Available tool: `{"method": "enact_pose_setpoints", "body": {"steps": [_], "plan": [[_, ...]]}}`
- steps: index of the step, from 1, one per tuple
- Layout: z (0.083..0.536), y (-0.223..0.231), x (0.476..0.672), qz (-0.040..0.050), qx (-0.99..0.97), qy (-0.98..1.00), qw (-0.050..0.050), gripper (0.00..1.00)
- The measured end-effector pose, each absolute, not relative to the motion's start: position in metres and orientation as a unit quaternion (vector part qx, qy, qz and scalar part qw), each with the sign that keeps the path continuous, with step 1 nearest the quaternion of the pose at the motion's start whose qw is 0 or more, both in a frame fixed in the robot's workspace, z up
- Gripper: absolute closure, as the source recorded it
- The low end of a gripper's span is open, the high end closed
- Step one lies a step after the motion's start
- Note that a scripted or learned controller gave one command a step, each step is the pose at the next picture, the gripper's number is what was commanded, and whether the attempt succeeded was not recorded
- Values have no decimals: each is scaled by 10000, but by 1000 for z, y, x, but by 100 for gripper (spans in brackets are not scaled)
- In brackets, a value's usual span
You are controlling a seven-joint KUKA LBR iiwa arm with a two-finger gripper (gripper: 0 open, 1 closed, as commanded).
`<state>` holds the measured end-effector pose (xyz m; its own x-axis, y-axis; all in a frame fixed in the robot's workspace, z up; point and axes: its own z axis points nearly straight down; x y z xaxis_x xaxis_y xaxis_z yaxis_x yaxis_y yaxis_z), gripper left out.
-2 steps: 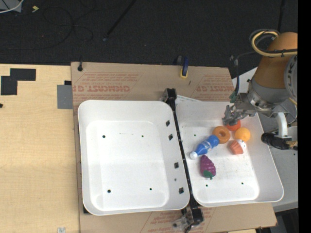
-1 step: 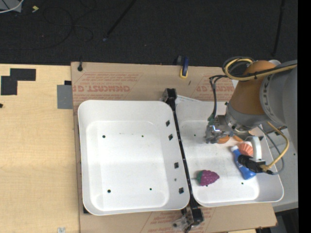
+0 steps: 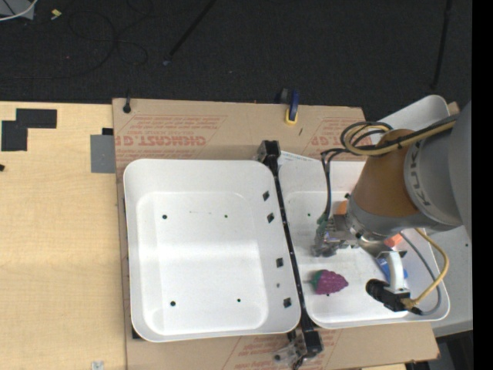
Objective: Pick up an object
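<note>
Grey arm (image 3: 400, 183) with an orange band enters from the right of the frame and is bent down over the right bin (image 3: 302, 206).

Pincer (image 3: 327, 239) hangs low inside that bin, left of its centre. It sits close to the black strip (image 3: 279, 230) that runs between the two bins. Its opening is too small and cluttered to read, so I cannot tell whether it is wide or narrow. Nothing can be made out in its grasp.

Task thing: magenta berry toy (image 3: 330, 282), knobbly. It lies on the floor of the right bin, lower centre-right of the frame. It is just below the pincer and looks apart from it.

Left bin (image 3: 200, 245) sits at the centre of the frame, beside the strip.

Both bins rest on a cardboard sheet (image 3: 200, 129) with red print. A blue and yellow clamp (image 3: 291, 108) sits at the sheet's upper edge. Pale wood worktop (image 3: 54, 245) is at the left of the frame.
</note>
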<state>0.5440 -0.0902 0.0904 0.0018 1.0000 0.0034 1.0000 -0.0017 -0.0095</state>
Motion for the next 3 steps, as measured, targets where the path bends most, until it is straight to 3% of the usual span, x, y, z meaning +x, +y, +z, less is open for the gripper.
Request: {"method": "enact_pose_setpoints", "body": {"steps": [1,2,3], "plan": [[195,-38,645,-56,-7041,-7100,-52,100],[187,14,644,1,-7053,-7089,16,100],[187,49,643,6,-7059,-7083,11,100]]}}
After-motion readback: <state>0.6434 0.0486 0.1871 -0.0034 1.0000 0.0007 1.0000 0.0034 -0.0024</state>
